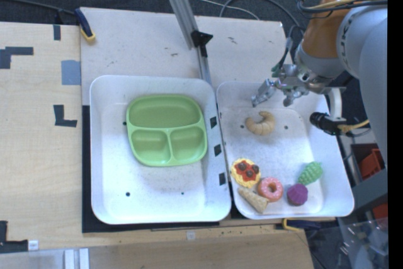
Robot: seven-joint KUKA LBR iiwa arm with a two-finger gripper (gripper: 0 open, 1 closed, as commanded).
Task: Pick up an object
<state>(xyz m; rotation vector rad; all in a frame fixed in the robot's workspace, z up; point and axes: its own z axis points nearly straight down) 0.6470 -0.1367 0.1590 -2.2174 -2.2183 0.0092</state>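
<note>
End effector [275,95] over right bin's [334,198] far end, fingers spread apart, holding nothing. Croissant [260,123] lies just below it. Wrist detail blurred; donut [271,188] partly overlaps cone [253,200].

Around the croissant [260,123] you're seeing bare bin floor on all sides; below it, toy foods are crowding the right bin's [340,195] near edge.

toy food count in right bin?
6, all in the right bin: croissant near the top under the gripper; pizza, donut, cone-shaped wedge, purple piece and green piece along the bottom. None look hidden.
</note>
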